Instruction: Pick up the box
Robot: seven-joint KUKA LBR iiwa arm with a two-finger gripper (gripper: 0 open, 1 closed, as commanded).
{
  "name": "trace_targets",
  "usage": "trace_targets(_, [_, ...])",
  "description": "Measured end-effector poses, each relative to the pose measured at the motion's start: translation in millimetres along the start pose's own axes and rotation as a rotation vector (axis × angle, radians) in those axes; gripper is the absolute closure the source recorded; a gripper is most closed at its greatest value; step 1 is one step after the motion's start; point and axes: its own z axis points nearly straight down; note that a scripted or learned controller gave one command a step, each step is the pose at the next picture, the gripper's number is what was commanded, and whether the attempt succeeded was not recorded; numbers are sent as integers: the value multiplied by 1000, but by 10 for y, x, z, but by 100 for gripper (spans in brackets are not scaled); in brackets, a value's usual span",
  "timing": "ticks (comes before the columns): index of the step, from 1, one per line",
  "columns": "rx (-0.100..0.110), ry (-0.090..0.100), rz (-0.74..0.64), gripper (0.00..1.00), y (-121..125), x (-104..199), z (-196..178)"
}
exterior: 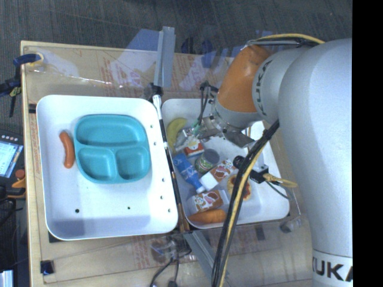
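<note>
- Bench carries two white bins; right bin point(272, 205) is cluttered.
- I read the box point(209, 201) at its near end, long axis crosswise.
- Gripper point(200, 130) sits farther back; box lies toward me from it.
- Claw state: I cannot tell.

Dark grey carpet point(72, 11) surrounds the wooden bench point(90, 64).

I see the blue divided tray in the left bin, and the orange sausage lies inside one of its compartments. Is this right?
Not quite. The camera view shows the blue divided tray in the left bin, but the orange sausage lies outside it, on the bin floor just beside the tray's left edge, not in a compartment.
</note>
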Motion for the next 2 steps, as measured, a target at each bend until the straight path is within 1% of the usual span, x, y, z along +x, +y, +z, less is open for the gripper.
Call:
trace_targets(1, [0, 2, 16, 0, 300, -77, 204])
trace_targets(2, [-3, 1, -45, 0, 342, -76, 203])
